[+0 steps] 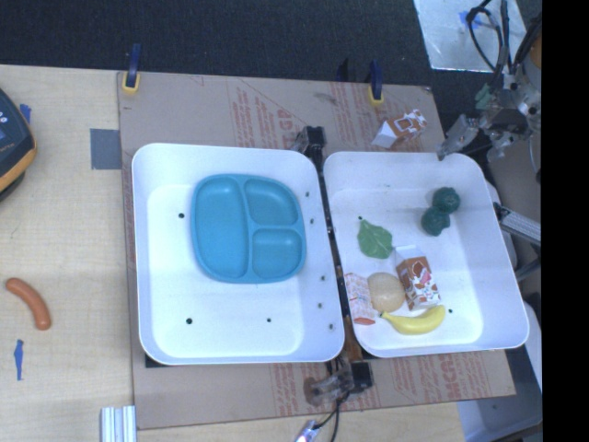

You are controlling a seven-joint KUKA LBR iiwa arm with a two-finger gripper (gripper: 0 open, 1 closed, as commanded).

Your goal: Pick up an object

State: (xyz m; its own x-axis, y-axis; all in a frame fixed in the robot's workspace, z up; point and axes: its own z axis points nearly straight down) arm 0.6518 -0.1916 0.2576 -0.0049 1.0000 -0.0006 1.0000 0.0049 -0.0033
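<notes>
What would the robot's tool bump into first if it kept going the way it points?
The tool points left and down toward the right bin's back edge. It would probably meet that rim first, then the dark green lumps, though depth is unclear.

Wooden bench [64,238] with cardboard sheet [276,109], sausage [29,302].

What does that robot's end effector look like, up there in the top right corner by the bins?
The end effector is a small cluster of grey and silver metal parts with thin pointed fingers. Above it run dark cables, one of them blue, looping upward. A sliver of orange shows at the frame's edge. Finer details are too small to make out.
</notes>
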